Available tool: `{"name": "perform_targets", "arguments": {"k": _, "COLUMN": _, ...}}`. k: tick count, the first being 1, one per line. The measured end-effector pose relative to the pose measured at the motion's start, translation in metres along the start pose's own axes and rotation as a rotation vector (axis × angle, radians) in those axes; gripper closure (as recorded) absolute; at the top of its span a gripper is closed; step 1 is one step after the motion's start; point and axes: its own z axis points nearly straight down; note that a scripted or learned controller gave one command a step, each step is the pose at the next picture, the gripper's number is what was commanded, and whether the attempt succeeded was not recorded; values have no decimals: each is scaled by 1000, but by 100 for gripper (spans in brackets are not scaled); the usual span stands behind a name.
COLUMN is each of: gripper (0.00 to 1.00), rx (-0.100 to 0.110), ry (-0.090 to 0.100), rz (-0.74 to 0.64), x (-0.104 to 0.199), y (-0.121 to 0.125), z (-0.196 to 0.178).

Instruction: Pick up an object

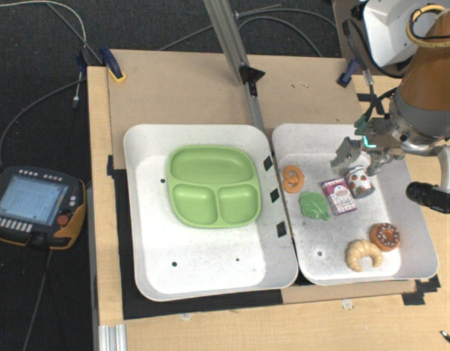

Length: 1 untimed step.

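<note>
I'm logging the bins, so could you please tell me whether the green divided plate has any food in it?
Empty: the green divided plate in the left bin shows three bare compartments.

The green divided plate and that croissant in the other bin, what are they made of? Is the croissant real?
The green plate looks like moulded plastic: one even colour, matte with a soft sheen, rounded compartment walls. The croissant is probably a plastic or rubber toy, not pastry: its surface looks smooth and evenly tan, though too small to be sure.

Light green divided plate (214, 185), white bins (152, 269), tan croissant (362, 254), chocolate-brown doughnut (386, 236), purple box (339, 196), orange ring (292, 178)
</note>
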Motion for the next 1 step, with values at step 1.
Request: {"name": "perform_targets", "arguments": {"k": 1, "gripper": 0, "rx": -2, "ry": 0, "rz": 0, "x": 0, "y": 0, "z": -1}}
